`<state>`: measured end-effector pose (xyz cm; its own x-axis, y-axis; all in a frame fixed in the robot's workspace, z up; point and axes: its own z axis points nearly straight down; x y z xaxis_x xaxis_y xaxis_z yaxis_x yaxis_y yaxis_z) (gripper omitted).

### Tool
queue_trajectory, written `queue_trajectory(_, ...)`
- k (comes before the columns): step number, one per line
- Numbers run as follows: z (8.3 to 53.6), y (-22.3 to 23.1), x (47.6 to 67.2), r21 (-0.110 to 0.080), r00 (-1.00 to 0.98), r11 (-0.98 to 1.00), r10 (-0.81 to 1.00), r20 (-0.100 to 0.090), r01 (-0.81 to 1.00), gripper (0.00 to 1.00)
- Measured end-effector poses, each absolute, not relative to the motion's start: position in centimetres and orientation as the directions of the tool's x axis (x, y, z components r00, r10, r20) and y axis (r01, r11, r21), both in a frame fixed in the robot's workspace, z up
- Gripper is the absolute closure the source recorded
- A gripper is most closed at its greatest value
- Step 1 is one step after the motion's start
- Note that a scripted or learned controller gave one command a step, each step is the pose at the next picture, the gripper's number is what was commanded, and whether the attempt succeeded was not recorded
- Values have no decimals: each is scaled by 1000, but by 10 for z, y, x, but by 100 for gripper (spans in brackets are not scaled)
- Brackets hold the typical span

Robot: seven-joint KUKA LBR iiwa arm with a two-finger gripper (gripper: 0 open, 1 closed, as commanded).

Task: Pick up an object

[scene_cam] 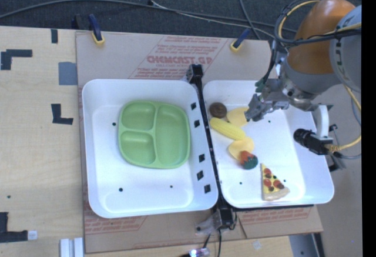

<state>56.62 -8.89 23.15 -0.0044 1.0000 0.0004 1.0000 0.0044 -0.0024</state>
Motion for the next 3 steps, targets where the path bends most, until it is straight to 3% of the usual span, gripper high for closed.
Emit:
queue_trajectory(2,211,20,557,-3,-6,6,1000,1,1000,100)
queue_trajectory(3,223,80,557,-1,-8,8,1000,2,1000,100)
